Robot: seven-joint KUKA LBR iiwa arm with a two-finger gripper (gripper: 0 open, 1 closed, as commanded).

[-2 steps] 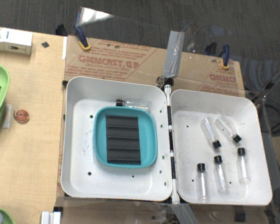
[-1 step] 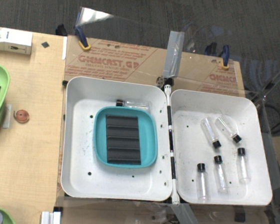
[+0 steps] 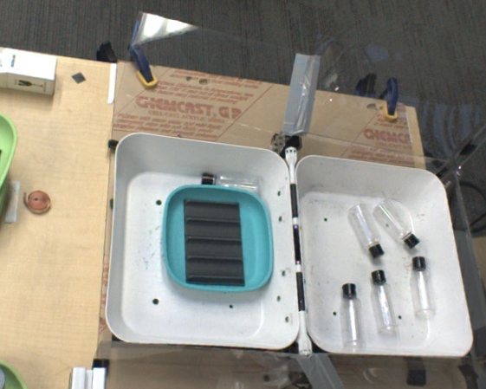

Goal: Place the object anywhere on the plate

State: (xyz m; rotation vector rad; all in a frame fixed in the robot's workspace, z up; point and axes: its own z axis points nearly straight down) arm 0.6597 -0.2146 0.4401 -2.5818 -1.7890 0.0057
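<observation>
Clear vials with black caps lie scattered in the right bin (image 3: 450,213), one (image 3: 229,181) lying crosswise by the left bin's far wall, just behind the teal plate (image 3: 260,235).

Arm pose and wrist angle can't be told from this camera view. Same for the gripper: its position and state can't be told either.
</observation>
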